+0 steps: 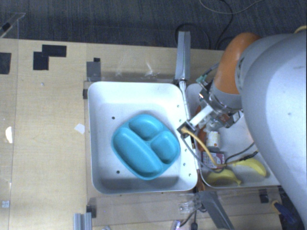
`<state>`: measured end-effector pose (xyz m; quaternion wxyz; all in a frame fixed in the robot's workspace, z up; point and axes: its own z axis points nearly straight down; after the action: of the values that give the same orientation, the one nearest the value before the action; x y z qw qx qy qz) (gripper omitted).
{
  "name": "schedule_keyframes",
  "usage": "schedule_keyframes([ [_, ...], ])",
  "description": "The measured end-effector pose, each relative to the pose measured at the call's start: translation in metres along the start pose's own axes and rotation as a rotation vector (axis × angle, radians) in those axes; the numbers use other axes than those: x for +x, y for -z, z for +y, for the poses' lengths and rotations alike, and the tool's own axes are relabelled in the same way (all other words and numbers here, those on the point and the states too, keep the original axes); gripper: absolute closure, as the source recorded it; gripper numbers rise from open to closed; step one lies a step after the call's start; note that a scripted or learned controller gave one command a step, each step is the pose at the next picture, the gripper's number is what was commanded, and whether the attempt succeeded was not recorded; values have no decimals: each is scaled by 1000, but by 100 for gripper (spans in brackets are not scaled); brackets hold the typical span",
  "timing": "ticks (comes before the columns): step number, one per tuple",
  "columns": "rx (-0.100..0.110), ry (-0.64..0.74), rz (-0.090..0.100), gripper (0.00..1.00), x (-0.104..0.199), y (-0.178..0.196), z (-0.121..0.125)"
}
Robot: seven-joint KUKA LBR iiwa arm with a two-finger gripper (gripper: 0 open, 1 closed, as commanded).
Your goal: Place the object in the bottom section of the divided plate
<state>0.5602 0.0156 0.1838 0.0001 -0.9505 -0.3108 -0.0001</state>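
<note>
A blue divided plate (pixel 145 145) lies in the left white bin (pixel 103 104), with two small sections at its upper right and one long section at its lower left; all its sections are bare. My gripper (pixel 214 127) hangs low over the right bin (pixel 240 140), just past the wall between the bins. A small white object (pixel 212 139) sits right below the gripper. Whether the gripper touches it is hidden by the wrist. Yellow bananas (pixel 249 167) lie at the near end of that bin.
A small dark packet (pixel 216 158) rests beside the bananas. The grey arm (pixel 273 104) covers most of the right bin. A metal post (pixel 182 56) stands at the far end between the bins.
</note>
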Motion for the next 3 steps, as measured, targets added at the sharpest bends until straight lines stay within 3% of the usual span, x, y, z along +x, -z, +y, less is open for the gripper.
schedule_keyframes([
  [1,0,293,2,100,-86,1,-5],
  [2,2,-37,0,100,-120,-58,39],
  [3,-3,125,2,100,-145,124,83],
])
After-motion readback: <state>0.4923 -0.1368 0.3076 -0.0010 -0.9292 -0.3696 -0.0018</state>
